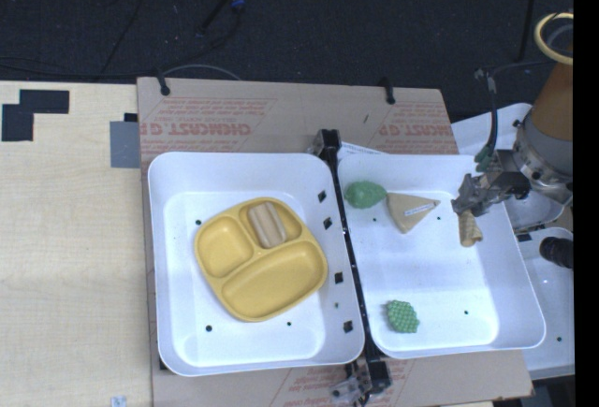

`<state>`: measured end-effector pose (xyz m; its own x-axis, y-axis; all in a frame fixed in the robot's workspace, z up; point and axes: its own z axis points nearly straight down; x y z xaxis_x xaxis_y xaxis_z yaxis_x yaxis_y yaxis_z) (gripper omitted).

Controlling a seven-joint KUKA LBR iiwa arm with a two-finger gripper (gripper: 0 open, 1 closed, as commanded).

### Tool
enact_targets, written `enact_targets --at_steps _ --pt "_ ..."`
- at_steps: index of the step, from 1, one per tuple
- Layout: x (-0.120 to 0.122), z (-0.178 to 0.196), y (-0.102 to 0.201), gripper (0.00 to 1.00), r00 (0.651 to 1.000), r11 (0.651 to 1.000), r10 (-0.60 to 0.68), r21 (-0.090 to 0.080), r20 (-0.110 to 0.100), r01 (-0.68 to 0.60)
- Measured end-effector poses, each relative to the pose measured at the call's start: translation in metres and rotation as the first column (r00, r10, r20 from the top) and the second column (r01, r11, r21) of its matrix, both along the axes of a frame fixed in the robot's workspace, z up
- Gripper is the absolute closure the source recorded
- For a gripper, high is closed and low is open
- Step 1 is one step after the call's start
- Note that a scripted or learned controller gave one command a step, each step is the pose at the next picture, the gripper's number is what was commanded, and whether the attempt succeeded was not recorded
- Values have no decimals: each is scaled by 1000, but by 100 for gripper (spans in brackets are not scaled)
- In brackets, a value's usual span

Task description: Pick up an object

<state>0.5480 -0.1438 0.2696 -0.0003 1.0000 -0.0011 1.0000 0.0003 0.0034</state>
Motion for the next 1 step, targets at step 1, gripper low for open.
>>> enact_targets --at_steps 1 --pt "0 3 0 100 1000 1000 1 1 -5 -1"
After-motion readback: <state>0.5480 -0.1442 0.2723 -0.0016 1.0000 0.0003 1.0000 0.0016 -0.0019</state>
